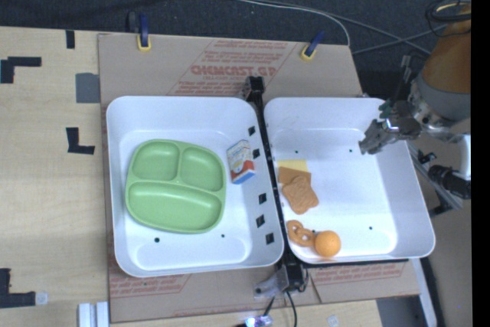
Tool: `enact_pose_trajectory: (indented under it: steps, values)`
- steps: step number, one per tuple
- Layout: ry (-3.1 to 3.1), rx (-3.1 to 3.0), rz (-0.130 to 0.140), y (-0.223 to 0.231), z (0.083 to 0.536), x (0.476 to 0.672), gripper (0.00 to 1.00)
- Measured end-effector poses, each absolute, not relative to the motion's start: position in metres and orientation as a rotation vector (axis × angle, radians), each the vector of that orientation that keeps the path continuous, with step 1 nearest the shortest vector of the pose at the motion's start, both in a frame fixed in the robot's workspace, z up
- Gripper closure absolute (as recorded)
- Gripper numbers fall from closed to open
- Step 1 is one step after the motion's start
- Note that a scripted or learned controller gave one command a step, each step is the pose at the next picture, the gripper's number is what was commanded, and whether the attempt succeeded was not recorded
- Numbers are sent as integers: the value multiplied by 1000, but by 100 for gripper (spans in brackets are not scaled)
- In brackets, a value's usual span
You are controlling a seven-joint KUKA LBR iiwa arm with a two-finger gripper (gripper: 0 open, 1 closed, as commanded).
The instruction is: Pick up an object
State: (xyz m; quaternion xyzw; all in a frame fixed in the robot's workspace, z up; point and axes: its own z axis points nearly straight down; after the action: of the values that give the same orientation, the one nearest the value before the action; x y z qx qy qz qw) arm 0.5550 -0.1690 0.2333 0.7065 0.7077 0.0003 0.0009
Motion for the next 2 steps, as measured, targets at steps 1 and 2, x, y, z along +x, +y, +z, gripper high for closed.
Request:
enact_pose_trajectory:
  steps: [1, 2]
  values:
    - [2230, 2215, 2, -118, 241, 571, 100]
    - [2230, 2216, -1, -67, 226, 593, 100]
